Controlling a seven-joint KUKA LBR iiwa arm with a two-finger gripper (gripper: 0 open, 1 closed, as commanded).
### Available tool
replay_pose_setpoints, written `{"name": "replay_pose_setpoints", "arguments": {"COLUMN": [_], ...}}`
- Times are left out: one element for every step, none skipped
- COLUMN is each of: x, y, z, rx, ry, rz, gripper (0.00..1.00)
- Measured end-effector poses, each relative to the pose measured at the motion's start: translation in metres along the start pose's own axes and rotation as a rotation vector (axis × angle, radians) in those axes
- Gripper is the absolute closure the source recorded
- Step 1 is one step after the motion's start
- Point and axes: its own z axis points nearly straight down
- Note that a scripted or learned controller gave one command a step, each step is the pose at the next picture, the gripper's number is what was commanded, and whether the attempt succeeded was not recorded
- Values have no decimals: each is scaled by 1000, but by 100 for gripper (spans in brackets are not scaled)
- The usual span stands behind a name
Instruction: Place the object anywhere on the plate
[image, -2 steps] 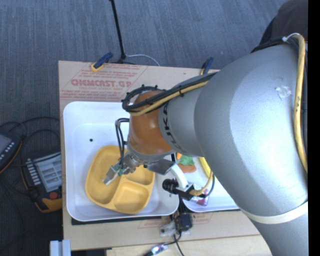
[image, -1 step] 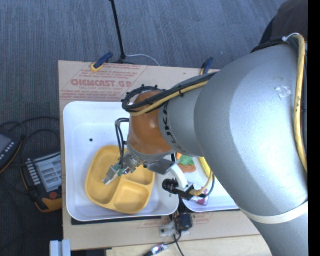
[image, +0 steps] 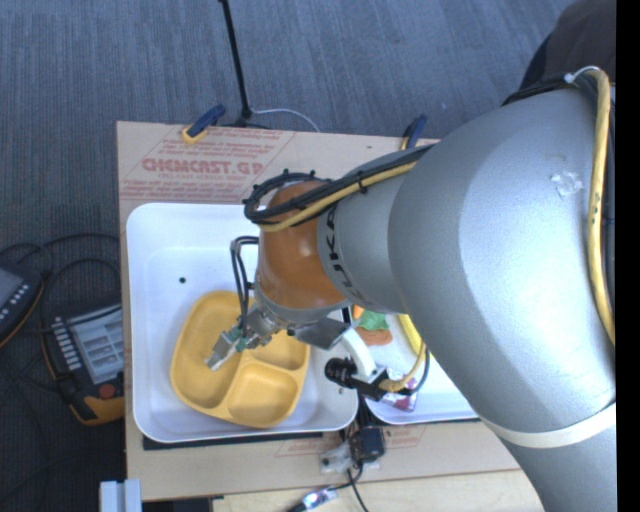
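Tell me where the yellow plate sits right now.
The yellow plate lies in the left white bin, toward its front, with the gripper just above its middle.

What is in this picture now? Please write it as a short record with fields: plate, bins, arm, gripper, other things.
plate: yellow plate with compartments, lying in the left bin
bins: two white bins side by side; left bin, right bin mostly hidden by the arm
arm: grey arm with an orange band, reaching in from the right
gripper: gripper low over the plate's upper left compartment; what it holds is too small to tell
other things: small colourful objects in the right bin
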Motion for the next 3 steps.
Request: {"name": "replay_pose_setpoints", "arguments": {"x": [0,0,0], "y": [0,0,0], "z": [0,0,0], "rx": [0,0,0], "ry": [0,0,0], "rz": [0,0,0], "gripper": [0,0,0]}}
